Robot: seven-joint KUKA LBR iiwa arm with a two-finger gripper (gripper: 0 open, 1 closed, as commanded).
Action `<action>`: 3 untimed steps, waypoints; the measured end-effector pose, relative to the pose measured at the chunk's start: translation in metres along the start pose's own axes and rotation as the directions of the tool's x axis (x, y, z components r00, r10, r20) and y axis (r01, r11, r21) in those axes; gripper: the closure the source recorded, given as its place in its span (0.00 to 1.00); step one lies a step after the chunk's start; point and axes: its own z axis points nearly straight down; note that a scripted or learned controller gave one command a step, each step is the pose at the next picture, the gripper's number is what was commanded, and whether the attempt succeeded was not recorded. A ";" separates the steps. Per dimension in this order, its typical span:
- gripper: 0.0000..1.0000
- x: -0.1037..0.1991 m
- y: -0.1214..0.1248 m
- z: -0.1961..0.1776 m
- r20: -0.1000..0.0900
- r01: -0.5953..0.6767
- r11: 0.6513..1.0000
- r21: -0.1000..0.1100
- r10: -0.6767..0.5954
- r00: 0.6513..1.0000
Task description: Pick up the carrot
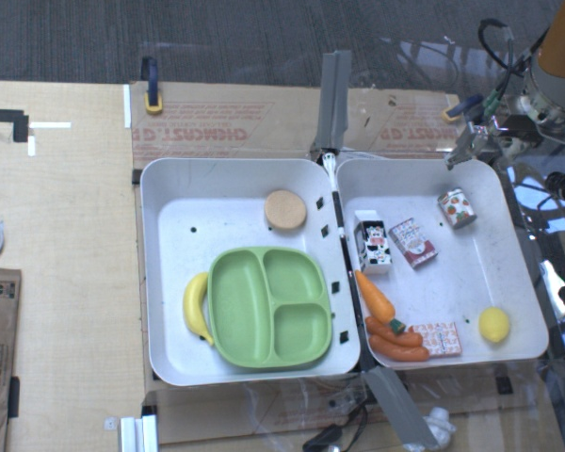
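The carrot (375, 296) lies in the right bin (508, 205), close to that bin's left wall and toward its near edge, with its thicker orange end pointing up-left and its green tip pointing down-right. Just below it, two sausages (395, 339) lie side by side, touching the carrot's green end. To their right a small flat card (440, 338) with a red pattern rests on the bin floor, and a lemon (494, 325) sits near the right wall. Farther back in the same bin stand a small milk carton (373, 243) with cow spots, a red and white packet (412, 243) just beside it, and a small can (458, 208) near the far right corner.

The left bin (169, 252) holds a green divided plate (267, 305), a banana (197, 307) tucked against the plate's left side, and a round wooden disc (285, 210) beyond the plate.

The pincer (476, 139) hangs above the far right corner of the right bin, well apart from the carrot, amid cables; whether it is spread or pressed together I cannot tell. Nothing is visible in it.
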 end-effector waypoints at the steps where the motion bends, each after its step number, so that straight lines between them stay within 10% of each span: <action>1: 0.00 0.078 0.008 0.055 0.000 -0.179 0.984 0.002 0.179 0.984; 2: 0.00 0.108 0.017 0.014 0.001 -0.148 0.989 -0.001 0.148 0.989; 3: 0.00 0.185 -0.039 0.070 0.001 -0.273 0.962 0.003 0.273 0.962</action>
